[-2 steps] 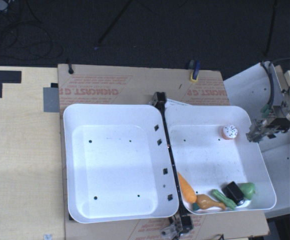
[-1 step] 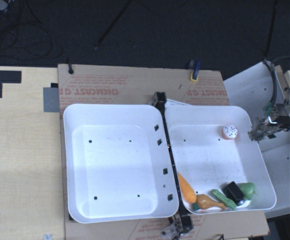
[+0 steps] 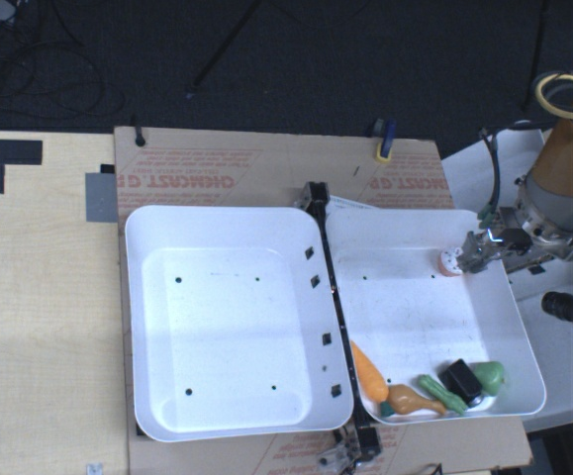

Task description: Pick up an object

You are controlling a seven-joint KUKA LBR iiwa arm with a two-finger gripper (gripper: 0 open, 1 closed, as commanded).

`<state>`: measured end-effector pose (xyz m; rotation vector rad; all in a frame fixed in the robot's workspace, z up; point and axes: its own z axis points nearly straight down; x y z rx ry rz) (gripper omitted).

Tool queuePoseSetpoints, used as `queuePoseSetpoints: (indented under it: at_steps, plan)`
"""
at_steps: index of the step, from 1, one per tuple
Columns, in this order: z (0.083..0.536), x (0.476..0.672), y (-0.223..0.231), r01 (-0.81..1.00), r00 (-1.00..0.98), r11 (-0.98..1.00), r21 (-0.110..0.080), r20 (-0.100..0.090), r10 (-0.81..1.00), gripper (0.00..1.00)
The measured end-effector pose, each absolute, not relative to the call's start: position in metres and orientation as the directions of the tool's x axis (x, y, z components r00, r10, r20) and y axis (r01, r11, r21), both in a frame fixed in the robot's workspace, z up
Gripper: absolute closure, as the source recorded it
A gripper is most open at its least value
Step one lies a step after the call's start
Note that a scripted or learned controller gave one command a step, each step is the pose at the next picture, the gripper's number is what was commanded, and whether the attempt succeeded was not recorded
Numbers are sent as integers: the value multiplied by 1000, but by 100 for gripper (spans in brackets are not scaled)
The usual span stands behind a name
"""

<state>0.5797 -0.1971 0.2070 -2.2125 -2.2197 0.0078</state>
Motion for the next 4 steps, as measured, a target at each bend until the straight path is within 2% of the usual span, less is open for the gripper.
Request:
queuePoseSetpoints:
  at_steps: [1, 2, 3, 4]
  plan:
    - [112, 639, -178, 1000, -2, 2, -9, 3, 1000, 100]
    - [194, 581, -147, 1000, 0, 0, 1, 1, 1000, 100]
    - [187, 557, -53, 1000, -8, 8, -6, 5, 1000, 100]
    - [187, 575, -18, 1000, -3, 3, -2, 0, 1000, 100]
